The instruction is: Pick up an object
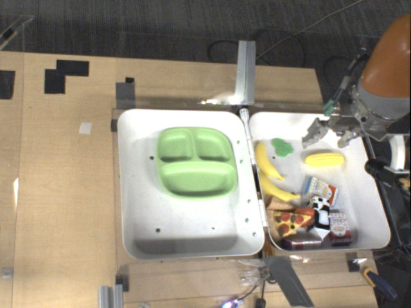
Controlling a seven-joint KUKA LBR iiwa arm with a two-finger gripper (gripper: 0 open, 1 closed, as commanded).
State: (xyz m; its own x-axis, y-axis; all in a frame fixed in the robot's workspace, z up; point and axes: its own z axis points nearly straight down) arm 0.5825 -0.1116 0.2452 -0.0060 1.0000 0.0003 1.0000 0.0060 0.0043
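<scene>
My gripper [329,133] hangs over the back of the right bin [380,205], its two fingers spread apart with nothing between them. Just below and in front of it lies a yellow corn cob [324,160]. A small green leafy piece [281,147] sits to the left of the gripper. Two bananas [270,172] lie along the bin's left wall. At the front of the bin are a pizza slice [294,220], a small milk carton [319,189], a cow-patterned carton [321,210] and a dark red packet [339,226].
The left bin [138,172] holds a green divided plate [194,160]. A metal post [246,72] stands behind the wall between the bins. Cables run across the dark floor at the back. The arm's orange band [388,56] is at the right edge.
</scene>
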